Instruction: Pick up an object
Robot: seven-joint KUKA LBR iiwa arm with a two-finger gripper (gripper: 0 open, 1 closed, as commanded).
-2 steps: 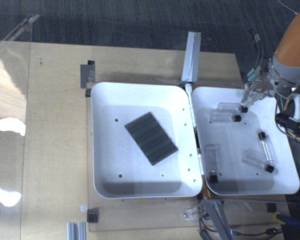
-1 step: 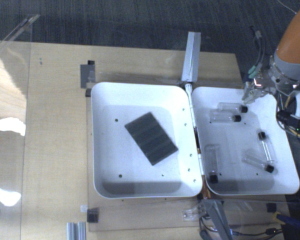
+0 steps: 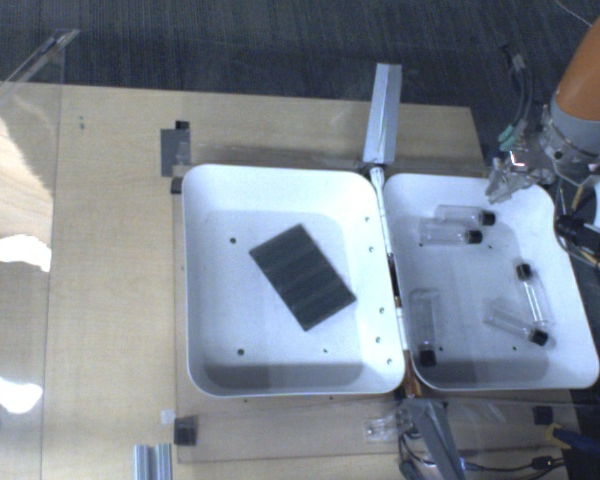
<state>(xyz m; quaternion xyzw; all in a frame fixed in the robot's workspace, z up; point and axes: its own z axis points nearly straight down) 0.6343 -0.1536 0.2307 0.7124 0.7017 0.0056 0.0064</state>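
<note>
Four clear plastic tubes with black caps, nearest one just left of and below the tool in the right white bin. Probably light, slick, rolly; best pinched mid-barrel. Can't tell the tool's spread.

Dark grey carpet floor runs along top, far side from the gripper. Light wood bench takes up most of the frame, out to gripper's left. Bright light patches on bench's far left edge. Metal bracket at bench's back, just left of gripper.
</note>
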